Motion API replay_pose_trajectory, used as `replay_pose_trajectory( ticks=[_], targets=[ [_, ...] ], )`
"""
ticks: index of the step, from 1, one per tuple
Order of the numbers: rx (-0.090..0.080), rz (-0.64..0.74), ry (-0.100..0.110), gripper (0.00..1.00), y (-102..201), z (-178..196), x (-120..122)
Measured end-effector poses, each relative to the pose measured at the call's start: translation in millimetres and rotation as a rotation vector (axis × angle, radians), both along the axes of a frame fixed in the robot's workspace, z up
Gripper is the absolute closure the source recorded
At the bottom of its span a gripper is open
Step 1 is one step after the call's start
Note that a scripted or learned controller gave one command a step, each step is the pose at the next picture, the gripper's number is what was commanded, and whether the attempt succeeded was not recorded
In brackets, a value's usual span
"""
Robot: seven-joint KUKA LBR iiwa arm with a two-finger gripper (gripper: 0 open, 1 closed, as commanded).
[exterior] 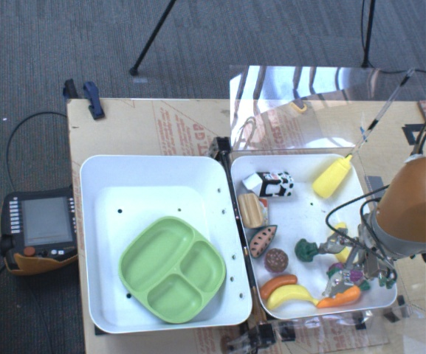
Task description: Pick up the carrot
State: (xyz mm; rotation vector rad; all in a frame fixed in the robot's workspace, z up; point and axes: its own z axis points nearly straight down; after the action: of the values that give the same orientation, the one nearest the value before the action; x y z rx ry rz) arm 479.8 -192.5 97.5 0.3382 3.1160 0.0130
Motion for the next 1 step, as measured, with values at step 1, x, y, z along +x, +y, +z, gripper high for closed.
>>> replay_pose_trajectory(
  ticks=[1],
  targets=[
    [-0.003, 0.255, -0.016, 0.00, -12.0, -6.7, 4.5]
  ],
)
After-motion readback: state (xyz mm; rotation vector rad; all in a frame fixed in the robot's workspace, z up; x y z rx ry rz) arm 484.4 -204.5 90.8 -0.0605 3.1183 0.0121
